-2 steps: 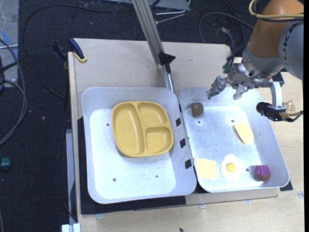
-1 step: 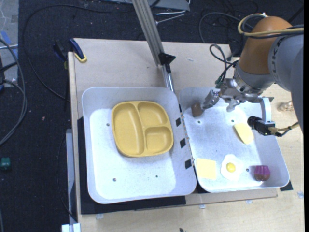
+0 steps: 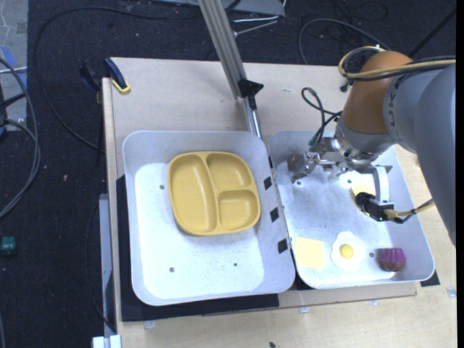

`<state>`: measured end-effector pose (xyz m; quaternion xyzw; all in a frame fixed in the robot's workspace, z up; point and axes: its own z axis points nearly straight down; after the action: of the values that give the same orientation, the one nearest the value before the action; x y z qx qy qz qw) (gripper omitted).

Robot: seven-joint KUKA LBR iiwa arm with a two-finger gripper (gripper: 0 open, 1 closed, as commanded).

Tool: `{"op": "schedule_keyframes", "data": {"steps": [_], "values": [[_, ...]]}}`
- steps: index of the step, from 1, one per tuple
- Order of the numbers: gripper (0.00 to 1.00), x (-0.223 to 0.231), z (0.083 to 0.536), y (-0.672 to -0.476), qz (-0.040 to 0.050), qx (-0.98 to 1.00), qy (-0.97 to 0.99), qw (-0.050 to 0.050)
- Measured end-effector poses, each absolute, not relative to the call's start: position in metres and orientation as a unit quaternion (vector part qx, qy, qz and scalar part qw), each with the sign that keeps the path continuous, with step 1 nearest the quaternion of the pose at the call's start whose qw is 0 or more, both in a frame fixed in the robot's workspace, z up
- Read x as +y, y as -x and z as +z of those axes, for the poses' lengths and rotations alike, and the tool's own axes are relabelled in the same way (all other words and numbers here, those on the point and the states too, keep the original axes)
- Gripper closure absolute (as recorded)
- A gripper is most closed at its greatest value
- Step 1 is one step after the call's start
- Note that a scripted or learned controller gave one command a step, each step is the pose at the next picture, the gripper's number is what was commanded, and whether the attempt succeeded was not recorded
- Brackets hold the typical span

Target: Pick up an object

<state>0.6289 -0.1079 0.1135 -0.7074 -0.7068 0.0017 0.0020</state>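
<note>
the gripper point(image 3: 298, 170) is hovering low in the right bin point(image 3: 319, 216) (finger state: can't tell), well apart from the fried egg point(image 3: 346, 251).

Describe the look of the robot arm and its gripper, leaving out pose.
The arm is thick, smooth and grey, with a glossy orange band above the wrist. The gripper is a small metallic assembly. Black cables loop beside it, and a yellow cable runs over the orange band.

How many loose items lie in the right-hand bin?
3 visible: cheese slice near the front left, fried egg beside it, purple piece front right. The arm may hide more behind.
</note>
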Motion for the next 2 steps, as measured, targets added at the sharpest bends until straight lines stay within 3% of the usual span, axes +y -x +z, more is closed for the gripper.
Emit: {"op": "schedule_keyframes", "data": {"steps": [1, 2], "values": [[0.00, -0.107, 0.091, -0.629, 0.0010, -0.707, 0.707, 0.000], [1.00, -0.108, 0.103, -0.630, -0.0002, -0.707, 0.707, -0.001]]}}
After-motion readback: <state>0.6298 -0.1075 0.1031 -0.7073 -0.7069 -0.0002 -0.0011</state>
